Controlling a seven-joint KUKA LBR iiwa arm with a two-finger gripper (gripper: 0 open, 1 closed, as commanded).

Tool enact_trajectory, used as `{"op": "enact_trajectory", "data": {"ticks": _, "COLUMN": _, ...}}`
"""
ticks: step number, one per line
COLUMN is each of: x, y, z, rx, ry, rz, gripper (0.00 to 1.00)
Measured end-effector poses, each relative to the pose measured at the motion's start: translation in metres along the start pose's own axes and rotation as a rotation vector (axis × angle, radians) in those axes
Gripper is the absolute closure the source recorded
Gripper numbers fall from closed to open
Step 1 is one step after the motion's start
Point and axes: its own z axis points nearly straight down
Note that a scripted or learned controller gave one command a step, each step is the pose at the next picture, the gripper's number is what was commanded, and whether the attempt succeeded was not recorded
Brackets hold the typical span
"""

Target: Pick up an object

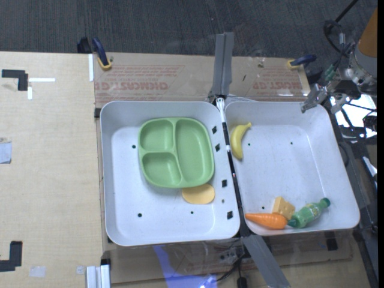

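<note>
While my claw [321, 98] hangs spread over the right bin's [336, 155] far right corner, I should centre over the banana [239, 139] at its left wall, then descend.

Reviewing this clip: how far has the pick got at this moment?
Nothing looks done yet. The pincer sits above the right bin's far right corner with nothing between its fingers. The banana, carrot, green bottle and yellow block lie in that bin; the green divided plate and yellow disc lie in the left bin. Approach, grasp and lift all remain.
</note>
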Motion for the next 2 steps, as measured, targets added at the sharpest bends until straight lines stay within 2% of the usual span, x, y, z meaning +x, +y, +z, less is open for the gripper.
{"op": "enact_trajectory", "data": {"ticks": 1, "x": 0.028, "y": 0.006, "z": 0.086, "rx": -0.002, "ry": 0.0, "rz": -0.469, "gripper": 0.0}}
{"op": "enact_trajectory", "data": {"ticks": 2, "x": 0.035, "y": 0.006, "z": 0.132, "rx": -0.003, "ry": -0.001, "rz": -0.43, "gripper": 0.0}}
